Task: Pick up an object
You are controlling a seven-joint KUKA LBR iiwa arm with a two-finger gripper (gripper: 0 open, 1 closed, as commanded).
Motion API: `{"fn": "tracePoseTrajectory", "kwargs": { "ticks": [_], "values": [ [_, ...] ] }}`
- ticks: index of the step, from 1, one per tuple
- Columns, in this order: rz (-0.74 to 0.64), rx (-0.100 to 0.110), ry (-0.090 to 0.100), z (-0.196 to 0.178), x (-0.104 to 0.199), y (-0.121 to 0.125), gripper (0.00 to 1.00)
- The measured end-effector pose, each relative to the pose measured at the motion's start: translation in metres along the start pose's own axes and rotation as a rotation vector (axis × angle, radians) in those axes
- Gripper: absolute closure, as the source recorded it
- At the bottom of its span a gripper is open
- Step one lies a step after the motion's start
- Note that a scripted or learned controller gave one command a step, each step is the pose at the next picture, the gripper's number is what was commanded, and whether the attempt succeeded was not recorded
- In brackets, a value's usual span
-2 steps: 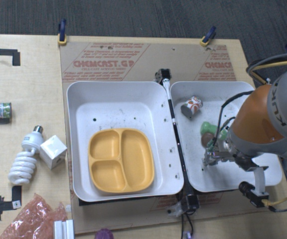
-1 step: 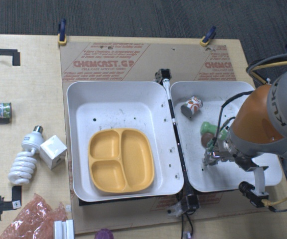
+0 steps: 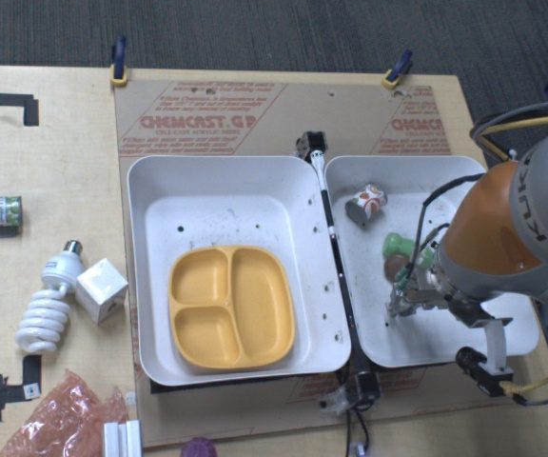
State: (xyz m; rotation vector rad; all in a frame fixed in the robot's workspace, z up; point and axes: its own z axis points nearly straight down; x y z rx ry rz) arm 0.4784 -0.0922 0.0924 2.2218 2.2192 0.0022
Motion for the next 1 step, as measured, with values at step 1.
{"fn": "tracePoseTrajectory", "kwargs": {
  "ticks": [1],
  "values": [
    [0.000,0.000,0.000,0.0000,-0.0003,0.0000,0.00]
  ]
}}
